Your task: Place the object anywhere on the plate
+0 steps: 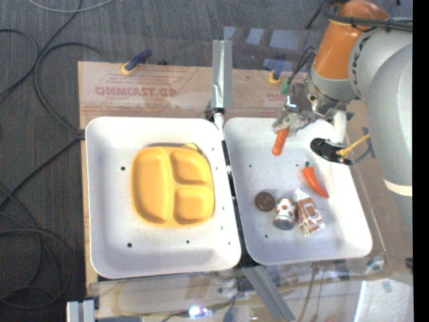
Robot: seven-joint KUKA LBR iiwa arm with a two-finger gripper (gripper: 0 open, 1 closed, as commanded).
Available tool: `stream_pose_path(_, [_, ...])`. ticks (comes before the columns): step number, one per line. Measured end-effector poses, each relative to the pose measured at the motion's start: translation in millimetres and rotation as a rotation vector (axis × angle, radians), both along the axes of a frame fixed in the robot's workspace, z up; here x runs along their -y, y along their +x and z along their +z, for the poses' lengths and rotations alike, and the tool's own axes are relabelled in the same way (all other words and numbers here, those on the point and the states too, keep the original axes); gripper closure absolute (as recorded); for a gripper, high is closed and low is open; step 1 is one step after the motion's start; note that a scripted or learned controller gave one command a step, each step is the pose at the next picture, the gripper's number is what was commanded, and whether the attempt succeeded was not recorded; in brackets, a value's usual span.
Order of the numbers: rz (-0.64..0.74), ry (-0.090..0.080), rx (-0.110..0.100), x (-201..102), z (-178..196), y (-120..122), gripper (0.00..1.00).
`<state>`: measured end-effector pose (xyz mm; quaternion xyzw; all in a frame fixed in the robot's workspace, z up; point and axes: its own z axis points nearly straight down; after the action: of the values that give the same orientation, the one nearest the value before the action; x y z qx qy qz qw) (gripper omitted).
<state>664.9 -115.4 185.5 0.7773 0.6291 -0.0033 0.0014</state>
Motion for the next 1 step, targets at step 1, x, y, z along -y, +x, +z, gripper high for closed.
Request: stream_pose_path(1, [-0.017, 0.007, 0.0, -123.6, -2.9, 2.7, 1.0])
